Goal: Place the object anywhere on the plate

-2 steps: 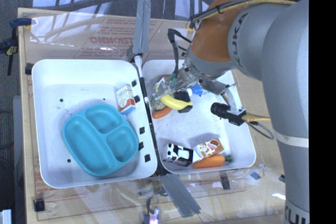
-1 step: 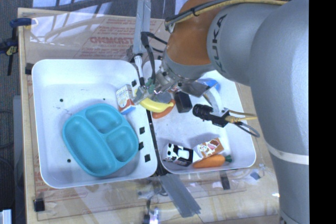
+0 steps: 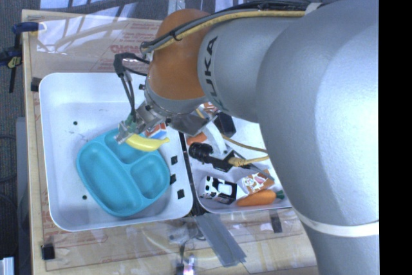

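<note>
A light blue plate [image 3: 122, 178] with three compartments lies in the left bin [image 3: 64, 113], toward its front. A yellow banana [image 3: 145, 143] sits at the plate's far right edge, right under my gripper [image 3: 132, 127]. The gripper comes down from the orange wrist band and its tip meets the banana's left end. The arm's bulk hides the fingers, so I cannot see how they stand or whether they hold the banana.
The right bin [image 3: 212, 206] holds an orange carrot [image 3: 257, 198], a black and white card [image 3: 217, 189], a small packet [image 3: 255, 181] and other bits, mostly covered by the arm. The left bin's far left floor is bare white.
</note>
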